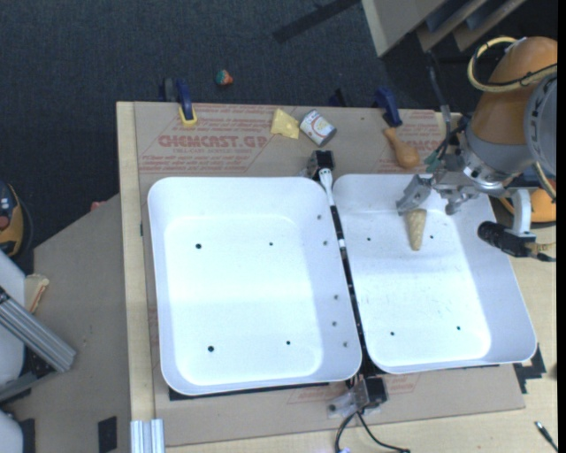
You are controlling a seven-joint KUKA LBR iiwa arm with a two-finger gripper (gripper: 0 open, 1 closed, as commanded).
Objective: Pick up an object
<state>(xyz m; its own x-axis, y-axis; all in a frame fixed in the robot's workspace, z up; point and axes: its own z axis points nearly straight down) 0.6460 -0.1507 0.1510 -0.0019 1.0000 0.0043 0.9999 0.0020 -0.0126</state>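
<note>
The claw (431,196) hangs spread over a cone (416,227) (board (221,142) reads "CHEMCAST").

A dark blue-grey carpeted floor (106,44) fills the upper part of the scene; a small orange and green scrap (225,78) lies on it near the bench's far edge; a pale wooden bench top (88,292) stretches across the lower part, brighter at the left; a brown cardboard sheet with red printed lettering (212,140) lies on it, held at the far edge by blue and yellow spring clamps (184,102); a beige panel with a slanted edge (416,22) juts in at the upper right; a silver aluminium rail (31,329) crosses the lower left corner; the light is even and soft.
</note>
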